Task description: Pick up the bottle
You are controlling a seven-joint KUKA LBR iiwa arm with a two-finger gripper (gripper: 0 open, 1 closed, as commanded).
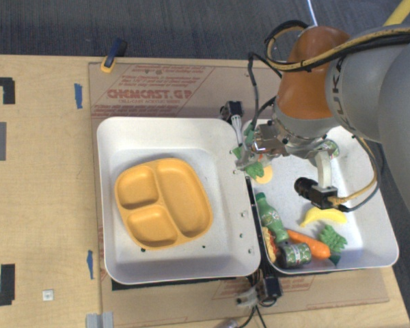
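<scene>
The bottle [270, 220] is green with a patterned label. It lies on its side along the left wall of the right bin [369, 183], neck pointing toward the far end. My gripper [254, 154] hangs over the far-left corner of that bin, close to the rim between the two bins and a short way beyond the bottle's neck. A small pale yellow and green piece [262, 173] shows just below the gripper, between it and the bottle. The wrist covers whatever lies straight beneath it.
Near the bottle's base lie an orange carrot [309, 242], a green can [294, 254], a green leafy toy [333, 238] and a yellow banana [322, 216]. The left bin [116, 142] holds a yellow divided plate [164, 201].
</scene>
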